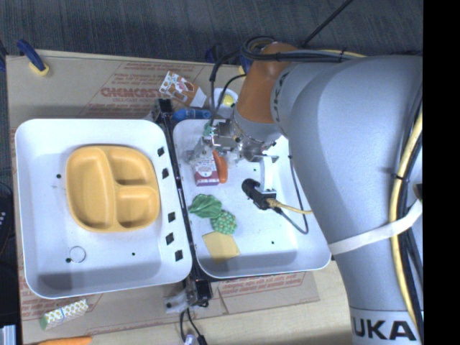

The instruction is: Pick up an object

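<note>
Gripper [215,144]: hanging low in right bin [309,254], over ketchup bottle [205,169] & carrot [221,169]; jaw state unclear.
Left bin [29,192]: holding yellow tray [113,187].

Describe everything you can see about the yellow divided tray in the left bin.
The yellow tray looks like smooth moulded plastic, roughly square with rounded corners. Raised ridges split it into three compartments: one long section along its left side and two smaller ones on the right. It lies flat, open side up, turned slightly askew, on the floor of the left bin, toward the upper left. Nothing lies in it.
</note>
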Robot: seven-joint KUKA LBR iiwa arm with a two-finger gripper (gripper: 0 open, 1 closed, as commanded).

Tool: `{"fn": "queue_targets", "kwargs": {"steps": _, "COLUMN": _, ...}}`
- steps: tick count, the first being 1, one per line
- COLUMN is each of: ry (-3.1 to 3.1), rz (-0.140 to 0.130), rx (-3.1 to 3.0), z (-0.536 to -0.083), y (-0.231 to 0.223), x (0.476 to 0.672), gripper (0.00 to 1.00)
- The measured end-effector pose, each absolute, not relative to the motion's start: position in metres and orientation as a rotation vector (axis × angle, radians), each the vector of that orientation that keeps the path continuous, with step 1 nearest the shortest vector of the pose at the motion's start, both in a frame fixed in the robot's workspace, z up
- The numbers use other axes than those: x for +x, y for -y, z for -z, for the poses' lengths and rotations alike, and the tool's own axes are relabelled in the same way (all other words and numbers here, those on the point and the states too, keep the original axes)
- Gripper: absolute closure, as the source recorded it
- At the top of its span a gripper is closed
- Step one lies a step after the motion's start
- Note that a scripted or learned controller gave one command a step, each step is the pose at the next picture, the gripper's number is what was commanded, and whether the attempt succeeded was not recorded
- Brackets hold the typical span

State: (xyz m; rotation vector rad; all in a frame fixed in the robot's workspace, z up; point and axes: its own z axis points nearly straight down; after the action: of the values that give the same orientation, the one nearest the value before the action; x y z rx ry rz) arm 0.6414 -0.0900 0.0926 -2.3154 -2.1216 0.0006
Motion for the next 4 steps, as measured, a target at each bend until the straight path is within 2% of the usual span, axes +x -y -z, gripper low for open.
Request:
{"fn": "queue_targets", "kwargs": {"steps": 1, "ry": 2.123, "rz": -0.005, "rx": -2.309, "z": -0.103, "y": 0.091, "x": 0.641, "gripper": 1.0}}
{"fn": "queue_targets", "kwargs": {"steps": 2, "ry": 2.114, "rz": -0.002, "rx": -2.323, "z": -0.264, "y": 0.089, "x": 0.654, "gripper": 1.0}}
{"fn": "queue_targets", "kwargs": {"steps": 3, "ry": 2.113, "rz": -0.004, "rx": -2.322, "z": -0.263, "y": 0.089, "x": 0.654, "gripper": 0.0}}
{"fn": "queue_targets", "kwargs": {"steps": 4, "ry": 2.206, "rz": -0.008, "rx": -2.23, "z": -0.134, "y": 0.121, "x": 0.62, "gripper": 0.0}}
